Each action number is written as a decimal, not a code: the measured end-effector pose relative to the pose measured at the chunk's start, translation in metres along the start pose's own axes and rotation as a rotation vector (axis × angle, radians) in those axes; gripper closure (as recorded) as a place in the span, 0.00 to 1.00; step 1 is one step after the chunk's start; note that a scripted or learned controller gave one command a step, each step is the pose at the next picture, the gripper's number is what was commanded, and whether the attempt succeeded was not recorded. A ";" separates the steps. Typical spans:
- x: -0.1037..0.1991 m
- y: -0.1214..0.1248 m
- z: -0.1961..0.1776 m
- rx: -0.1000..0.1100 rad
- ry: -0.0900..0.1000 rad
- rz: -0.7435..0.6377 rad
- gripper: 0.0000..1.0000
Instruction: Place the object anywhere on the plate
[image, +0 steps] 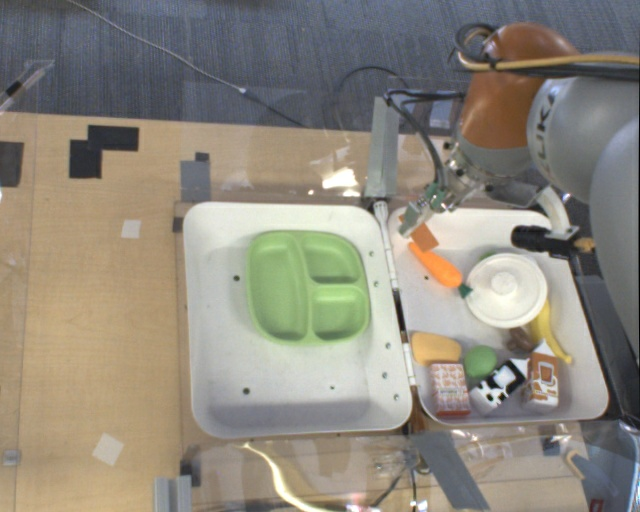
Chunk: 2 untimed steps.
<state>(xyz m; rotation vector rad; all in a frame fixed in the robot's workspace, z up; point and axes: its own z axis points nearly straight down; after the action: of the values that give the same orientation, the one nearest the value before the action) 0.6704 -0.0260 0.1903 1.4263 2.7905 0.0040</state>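
Pincer (418, 218) above the carrot (438, 265) is too blurred to tell its spread, banana (549, 333) half hidden

Looks like a robotics lab / test cell, not a home or kitchen. Evidence: big grey industrial arm w/ orange band (520, 80) reaching over a light wood-topped bench (80, 330); two shallow white plastic bins (215, 400) fixed side by side w/ metal brackets (380, 150) at the corners; black square marker patches (100, 148) stuck on the benchtop; loose black cables (400, 110) trailing behind; grey carpet floor (200, 50) beyond. Bin contents are props: green plastic divided plate (305, 286), toy food items (470, 375) in a jumble.
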 end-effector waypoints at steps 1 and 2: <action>0.080 0.009 0.004 -0.001 0.004 -0.123 1.00; 0.158 0.008 0.004 -0.001 0.006 -0.179 1.00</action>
<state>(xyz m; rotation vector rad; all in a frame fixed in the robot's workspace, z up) 0.5843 0.1068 0.1857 1.1728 2.9111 0.0082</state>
